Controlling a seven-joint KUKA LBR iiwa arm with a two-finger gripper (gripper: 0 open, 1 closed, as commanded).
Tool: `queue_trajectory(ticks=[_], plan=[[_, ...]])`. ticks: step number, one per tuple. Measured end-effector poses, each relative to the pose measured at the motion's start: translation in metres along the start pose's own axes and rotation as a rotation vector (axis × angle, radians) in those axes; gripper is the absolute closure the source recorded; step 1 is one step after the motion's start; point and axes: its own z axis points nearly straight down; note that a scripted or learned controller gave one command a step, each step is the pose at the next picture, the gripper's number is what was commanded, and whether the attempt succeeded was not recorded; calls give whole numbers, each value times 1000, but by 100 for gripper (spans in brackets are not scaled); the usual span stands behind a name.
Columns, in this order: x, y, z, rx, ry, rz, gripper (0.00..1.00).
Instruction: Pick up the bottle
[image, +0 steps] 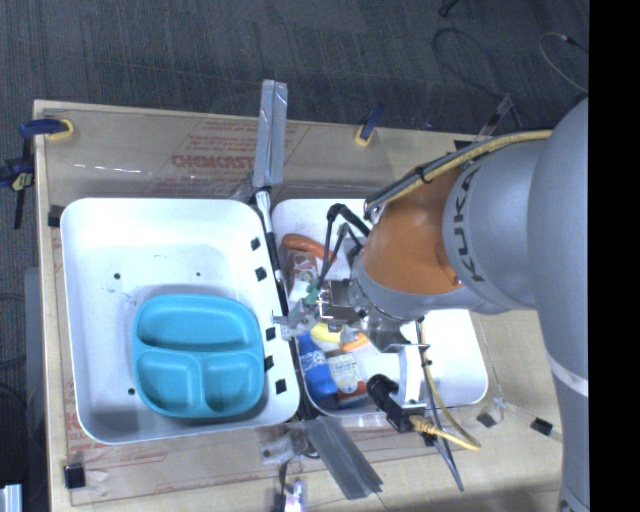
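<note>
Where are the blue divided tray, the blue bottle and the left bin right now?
blue divided tray (200, 355): camera view, on its centre ridge.
blue bottle (322, 376): camera view, on its blue body, in the right bin.
left bin (160, 235): camera view, on its bare white floor.

Teal divided tray (198, 355) lies flat in left white bin (90, 260), well left of gripper. Right white bin (462, 350) sits under gripper w/ orange item (300, 243) near its far end. Blue clamps (42, 128) on table (150, 150) far edge.
</note>
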Motion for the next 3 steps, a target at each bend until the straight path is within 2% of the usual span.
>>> queue_trajectory(ticks=[1,2,3], plan=[[60,-6,-1,-4,1,330,0],[20,-3,0,1,1,82,0],[94,-11,0,2,0,-804,0]])
